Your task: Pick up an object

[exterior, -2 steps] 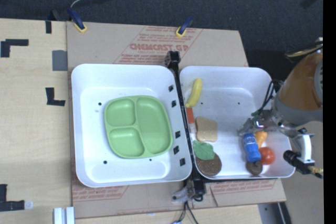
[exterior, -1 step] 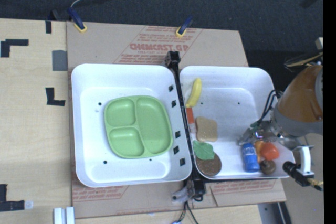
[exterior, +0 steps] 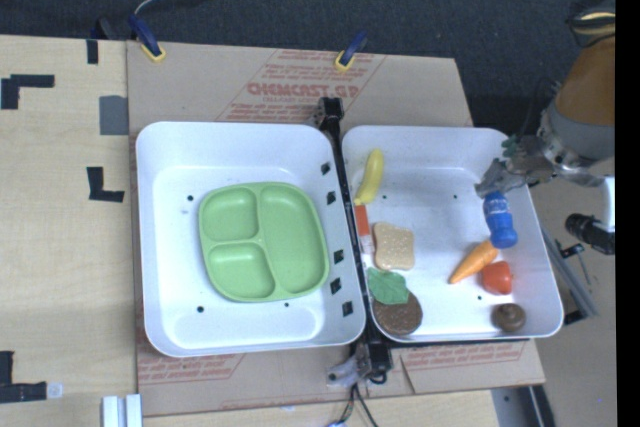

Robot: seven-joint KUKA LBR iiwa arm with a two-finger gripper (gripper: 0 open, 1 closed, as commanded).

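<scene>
The right bin point(exterior: 440, 147) holds several toy foods. A blue bottle point(exterior: 500, 221) lies near the bin's right wall, with an orange carrot point(exterior: 472, 262) and a red tomato point(exterior: 497, 277) just below it. My gripper point(exterior: 508, 172) hangs over the bin's right rim, directly above the bottle's upper end and very close to it. Whether it touches the bottle is unclear. A yellow banana point(exterior: 371, 175), a slice of toast point(exterior: 393, 247), a green leaf point(exterior: 388, 285), a brown patty point(exterior: 398, 316) and a small brown ball point(exterior: 510, 317) lie elsewhere in this bin.
The left bin point(exterior: 170, 150) holds a green divided plate point(exterior: 264, 241). A black divider point(exterior: 342, 215) runs between the bins, with a small orange piece point(exterior: 362, 219) beside it. The arm point(exterior: 585, 105) enters from the right above the bench edge.
</scene>
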